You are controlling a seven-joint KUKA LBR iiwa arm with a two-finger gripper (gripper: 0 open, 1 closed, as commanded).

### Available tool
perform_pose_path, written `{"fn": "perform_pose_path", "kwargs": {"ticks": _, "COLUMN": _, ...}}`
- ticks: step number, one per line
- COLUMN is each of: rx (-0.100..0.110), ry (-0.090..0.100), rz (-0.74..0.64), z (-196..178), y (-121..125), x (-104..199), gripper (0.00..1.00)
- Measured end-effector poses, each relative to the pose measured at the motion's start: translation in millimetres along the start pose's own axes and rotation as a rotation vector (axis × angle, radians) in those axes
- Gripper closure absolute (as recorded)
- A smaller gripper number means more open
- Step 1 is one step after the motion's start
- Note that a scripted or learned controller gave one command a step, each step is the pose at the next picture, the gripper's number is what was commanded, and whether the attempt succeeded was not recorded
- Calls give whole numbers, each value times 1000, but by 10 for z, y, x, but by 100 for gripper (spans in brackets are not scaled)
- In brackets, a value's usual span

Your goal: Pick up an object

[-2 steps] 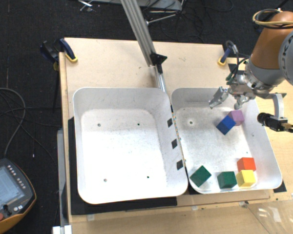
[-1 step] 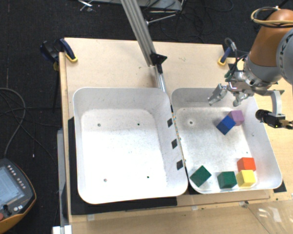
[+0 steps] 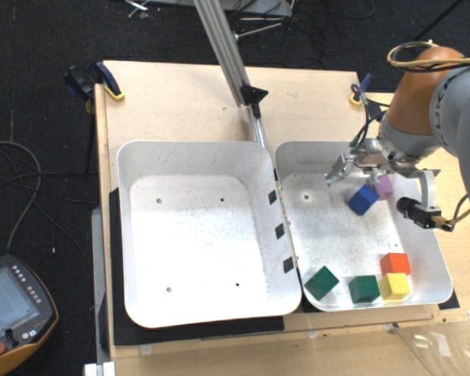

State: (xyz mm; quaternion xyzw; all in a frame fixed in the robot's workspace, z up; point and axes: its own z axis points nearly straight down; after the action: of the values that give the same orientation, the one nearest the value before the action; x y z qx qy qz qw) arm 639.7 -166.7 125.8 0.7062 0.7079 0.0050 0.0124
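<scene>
Blue block [image 3: 363, 200] at end effector [image 3: 366, 180]; purple block [image 3: 384, 186] beside.

The arm [image 3: 431, 108] reaches over the right bin [image 3: 313, 171] from the right side. Its gripper [image 3: 360, 165] hangs near a blue cube [image 3: 363, 200] and a lilac block [image 3: 384, 186]. At the near edge lie two green cubes [image 3: 322, 282] [image 3: 364, 289], a yellow cube [image 3: 395, 287] and an orange cube [image 3: 395, 263]. The left bin [image 3: 141, 163] stands beside.

Matt speckled white plastic bins [image 3: 196, 171]; pale wooden bench [image 3: 180, 104]
</scene>
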Motion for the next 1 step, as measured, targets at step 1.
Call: {"fn": "perform_pose_path", "kwargs": {"ticks": 1, "rx": 16, "ry": 7, "rz": 2, "z": -452, "y": 56, "x": -95, "gripper": 0}}
